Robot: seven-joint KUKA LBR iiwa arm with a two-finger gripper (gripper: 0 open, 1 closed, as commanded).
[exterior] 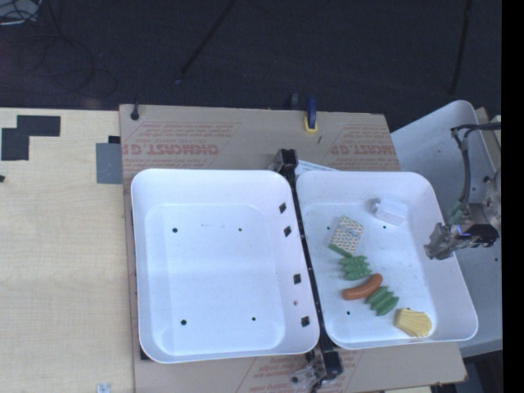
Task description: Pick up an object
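Camera view: gripper [439,244] hangs over right bin's [458,301] right rim, nothing seen held, staged short of the toys. Orange sausage [362,287], green pieces [355,264], yellow corn [413,323], checkered block [346,233] cluster mid-bin, likely candidate picks.

Right bin [446,301] holding a clear white block [390,212], checkered card [346,233], two green leafy pieces [355,265] [382,301], orange sausage [362,287] lying between them, yellow corn [413,322] near the front corner
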